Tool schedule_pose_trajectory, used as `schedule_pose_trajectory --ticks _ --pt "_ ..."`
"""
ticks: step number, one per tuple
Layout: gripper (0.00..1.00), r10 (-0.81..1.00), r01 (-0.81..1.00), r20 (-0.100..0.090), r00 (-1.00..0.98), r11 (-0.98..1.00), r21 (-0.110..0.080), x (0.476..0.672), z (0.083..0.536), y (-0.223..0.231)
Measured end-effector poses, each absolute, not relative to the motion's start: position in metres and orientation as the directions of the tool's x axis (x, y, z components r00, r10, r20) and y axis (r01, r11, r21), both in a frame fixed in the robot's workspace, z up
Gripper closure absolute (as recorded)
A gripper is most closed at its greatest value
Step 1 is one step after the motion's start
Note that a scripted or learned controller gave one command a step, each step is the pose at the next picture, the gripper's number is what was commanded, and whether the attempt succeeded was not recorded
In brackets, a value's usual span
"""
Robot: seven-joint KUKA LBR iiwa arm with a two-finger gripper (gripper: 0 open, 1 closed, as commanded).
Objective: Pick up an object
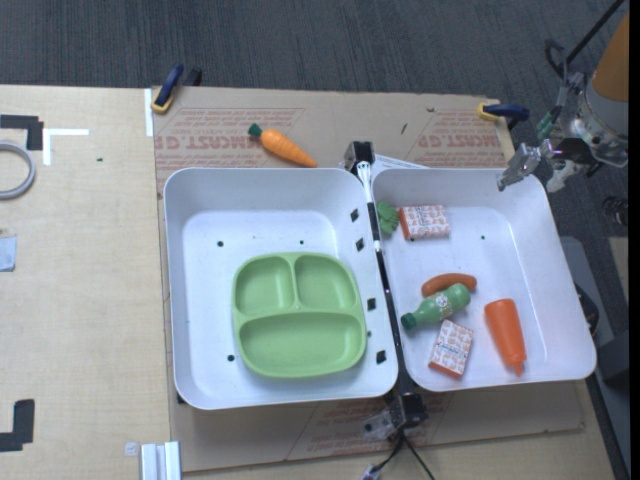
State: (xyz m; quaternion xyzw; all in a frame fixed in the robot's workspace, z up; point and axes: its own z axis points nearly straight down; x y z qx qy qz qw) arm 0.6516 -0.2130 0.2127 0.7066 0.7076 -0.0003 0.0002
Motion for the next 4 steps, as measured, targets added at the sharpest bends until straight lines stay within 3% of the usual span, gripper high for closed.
schedule_pose_trajectory --ticks 1,2,3,4 --pt "0.00 0.993 0.993 0.000 0.118 -0.118 -0.001 0.586 0.123 -0.119" --pt "0.00 0.969 0.969 0.000 0.245 -0.245 -0.001 0.543 0.092 -0.095" --pt "1.00 0.969 0.969 0.000 0.247 -0.247 0.000 0.543 0.102 -0.096" --pt "1.00 0.942 0.942 -0.001 0.336 -0.336 0.001 0.524 0.267 -0.076"
